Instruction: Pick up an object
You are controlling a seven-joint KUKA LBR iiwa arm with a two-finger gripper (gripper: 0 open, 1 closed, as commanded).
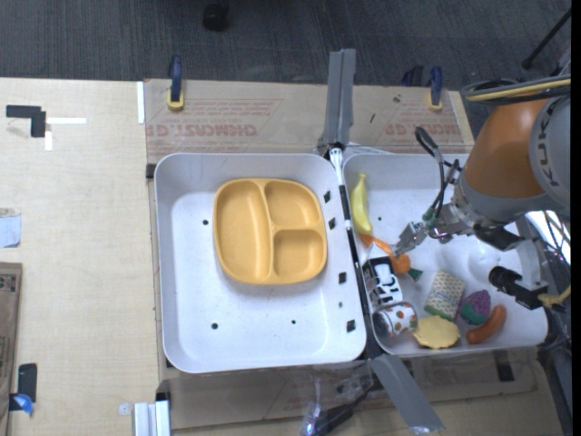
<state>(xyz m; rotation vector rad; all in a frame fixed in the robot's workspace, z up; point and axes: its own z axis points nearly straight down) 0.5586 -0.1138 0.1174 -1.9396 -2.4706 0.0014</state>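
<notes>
Jaws (413, 237) over carrot (390, 248), banana (361, 205) beside, can (385, 289) near

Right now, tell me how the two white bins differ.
The left bin holds a single thing, a yellow divided plate; the right bin holds many small things, among them a banana and a carrot. The gripper hangs over the right bin, with none over the left bin. Both bins are shallow, white and sit side by side on the bench.
</notes>
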